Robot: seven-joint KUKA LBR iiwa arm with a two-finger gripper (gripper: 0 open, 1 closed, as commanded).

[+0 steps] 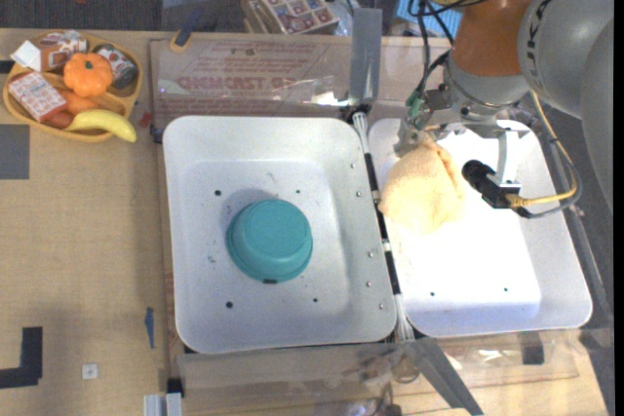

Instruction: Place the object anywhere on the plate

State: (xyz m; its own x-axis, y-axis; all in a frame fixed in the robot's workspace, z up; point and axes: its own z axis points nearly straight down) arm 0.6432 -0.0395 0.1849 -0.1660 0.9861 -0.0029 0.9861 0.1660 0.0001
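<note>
The robot's hand [426, 133] hung over the left part of the right-hand bin [546, 307], at its far end; whether it was apart or together could not be told, as the wrist hid it from above. Directly beneath and touching the hand sat a pale yellow, soft-looking rounded object [422, 195], draped toward the bin's left wall, its top edge tucked under the wrist. Whether it was gripped or merely lying against the hand could not be made out. The grey arm [575, 24], with its orange band [492, 15], reached in from the right, black and yellow cables looping around it.

In the left-hand bin [195, 151], well apart from the object, a teal plate [270, 240] lay near the middle, nothing on it. The two bins stood side by side, touching along a shared rim.

At the bench's [68, 248] far left corner, a yellow dish [19, 102] held toy food: a banana [102, 123], a small orange pumpkin [87, 74] and some boxes.
</note>
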